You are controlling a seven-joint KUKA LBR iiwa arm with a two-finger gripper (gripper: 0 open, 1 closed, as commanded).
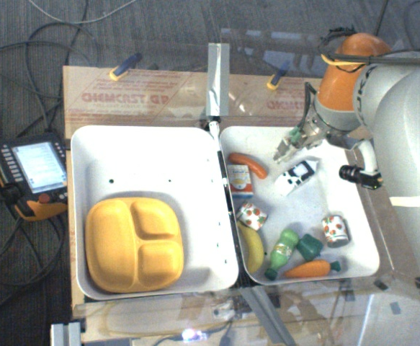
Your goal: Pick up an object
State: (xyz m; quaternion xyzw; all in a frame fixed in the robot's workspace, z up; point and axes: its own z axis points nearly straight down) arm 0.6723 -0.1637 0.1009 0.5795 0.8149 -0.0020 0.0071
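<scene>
I see the gripper (290, 144) hanging over the right bin (364, 254) toward its twelve o'clock edge; I can't tell how wide it stands, and nothing shows in its grasp. Just below it, at its five o'clock, lies a black-and-white box (297, 175). A sausage (248, 165) lies at the gripper's nine o'clock. Along the bin's six o'clock side sit a banana (252, 246), a green bottle (282, 251) and a carrot (308, 269). The left bin (109, 146) carries a yellow tray (134, 244).
</scene>
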